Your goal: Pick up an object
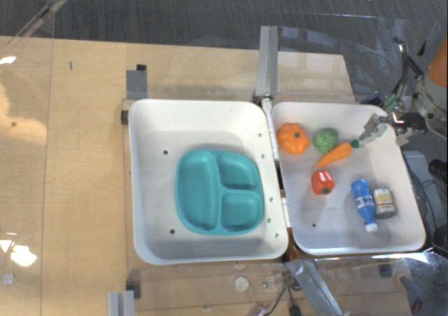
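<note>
The right bin holds several small objects. An orange pumpkin lies at the upper left, with a green vegetable next to it. A carrot lies slantwise just below them, its green tip pointing up and right. Lower down are a red pepper, a blue bottle and a small can. My gripper hangs over the bin's upper right part, just right of the carrot's tip. Nothing is seen in its grasp.
The left bin holds a teal divided plate. A metal post stands behind the seam between the bins. The arm and its cables crowd the right edge. Bare wooden bench lies to the left.
</note>
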